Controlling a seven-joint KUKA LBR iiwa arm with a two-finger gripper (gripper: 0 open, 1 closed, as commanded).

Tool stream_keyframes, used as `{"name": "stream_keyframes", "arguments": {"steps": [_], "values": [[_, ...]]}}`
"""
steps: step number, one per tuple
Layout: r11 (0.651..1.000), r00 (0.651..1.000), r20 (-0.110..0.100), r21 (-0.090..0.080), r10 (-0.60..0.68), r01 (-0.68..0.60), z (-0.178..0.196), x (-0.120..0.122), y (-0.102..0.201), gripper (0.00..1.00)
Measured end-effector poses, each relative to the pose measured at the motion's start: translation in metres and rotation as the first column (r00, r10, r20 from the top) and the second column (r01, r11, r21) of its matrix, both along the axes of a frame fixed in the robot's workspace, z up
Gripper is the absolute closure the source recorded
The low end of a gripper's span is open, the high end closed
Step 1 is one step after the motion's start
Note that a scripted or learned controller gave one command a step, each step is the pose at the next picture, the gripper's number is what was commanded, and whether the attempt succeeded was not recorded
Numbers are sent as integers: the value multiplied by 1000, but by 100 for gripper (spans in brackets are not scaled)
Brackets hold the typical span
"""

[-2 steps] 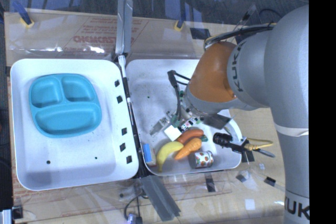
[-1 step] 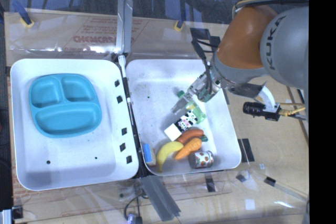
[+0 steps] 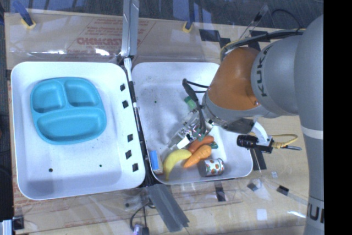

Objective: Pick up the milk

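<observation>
I see the gripper point(image 3: 190, 130) low in the right bin point(image 3: 157, 82), its shiny metal parts just above a smooth yellow banana point(image 3: 175, 160), two tapered orange carrots point(image 3: 199, 150) and a small printed can point(image 3: 212, 167) lying on its side. I cannot tell which thing is the milk; the arm's point(image 3: 275, 82) rounded orange band hides much of that bin. Finger state: I cannot tell. The left bin point(image 3: 22, 168) bears a glossy blue plate point(image 3: 67, 109) with three compartments.
</observation>
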State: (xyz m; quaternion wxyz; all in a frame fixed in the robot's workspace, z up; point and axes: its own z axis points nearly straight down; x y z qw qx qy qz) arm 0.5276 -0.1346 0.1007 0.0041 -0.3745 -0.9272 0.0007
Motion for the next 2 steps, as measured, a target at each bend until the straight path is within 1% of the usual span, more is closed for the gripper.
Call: {"name": "stream_keyframes", "arguments": {"steps": [1, 2], "values": [[999, 999, 0, 0, -32, 32, -13, 0, 39, 0], [999, 999, 3, -1, 47, -47, 52, 2, -25, 0]]}}
